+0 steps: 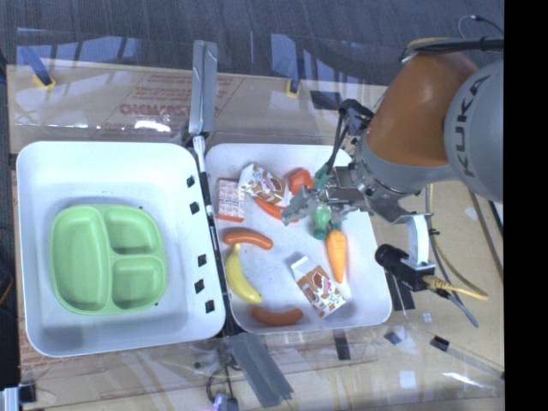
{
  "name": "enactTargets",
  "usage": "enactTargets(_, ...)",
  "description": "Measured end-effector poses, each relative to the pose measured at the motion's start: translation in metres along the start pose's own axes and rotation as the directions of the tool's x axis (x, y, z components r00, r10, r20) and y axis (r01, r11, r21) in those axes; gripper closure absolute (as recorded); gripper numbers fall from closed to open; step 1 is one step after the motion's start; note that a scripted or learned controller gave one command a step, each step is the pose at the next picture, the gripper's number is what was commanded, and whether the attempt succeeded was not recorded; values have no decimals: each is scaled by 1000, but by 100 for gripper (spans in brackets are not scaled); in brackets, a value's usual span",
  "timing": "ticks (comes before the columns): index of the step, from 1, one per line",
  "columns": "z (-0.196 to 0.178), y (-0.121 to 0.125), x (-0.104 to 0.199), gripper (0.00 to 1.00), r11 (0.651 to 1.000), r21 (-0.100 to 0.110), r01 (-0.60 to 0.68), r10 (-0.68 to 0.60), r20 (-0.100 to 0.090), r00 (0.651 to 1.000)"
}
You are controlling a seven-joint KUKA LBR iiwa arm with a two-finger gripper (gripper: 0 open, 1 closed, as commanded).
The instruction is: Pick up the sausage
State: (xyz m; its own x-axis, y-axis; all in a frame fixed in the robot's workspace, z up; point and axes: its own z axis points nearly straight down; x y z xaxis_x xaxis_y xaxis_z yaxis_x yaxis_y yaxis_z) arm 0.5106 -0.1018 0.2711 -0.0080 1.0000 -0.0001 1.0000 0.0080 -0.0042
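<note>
Gripper (pixel 301 204), fingers' state untellable, above right bin; sausage (pixel 247 239) just down-left of it, long axis nearly crosswise.

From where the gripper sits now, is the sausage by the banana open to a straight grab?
Probably yes. The reddish-orange sausage lies flat on the right white bin's floor, nothing on top of it. The gripper hangs nearby above. The yellow banana lies close beside it and might crowd the grab.

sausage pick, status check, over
Pincer over right bin's upper middle, grip unclear. Sausages lie loose, untouched. Banana between them.
</note>
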Motion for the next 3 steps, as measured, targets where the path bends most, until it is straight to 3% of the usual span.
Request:
enactTargets(1, 173, 44, -7, 0, 997, -15, -70, 70, 0, 998)
enactTargets(2, 163, 44, -7, 100, 998, -15, -65, 65, -1, 998)
enactTargets(3, 79, 64, 61, 100, 996, -2, -84, 84, -1, 996)
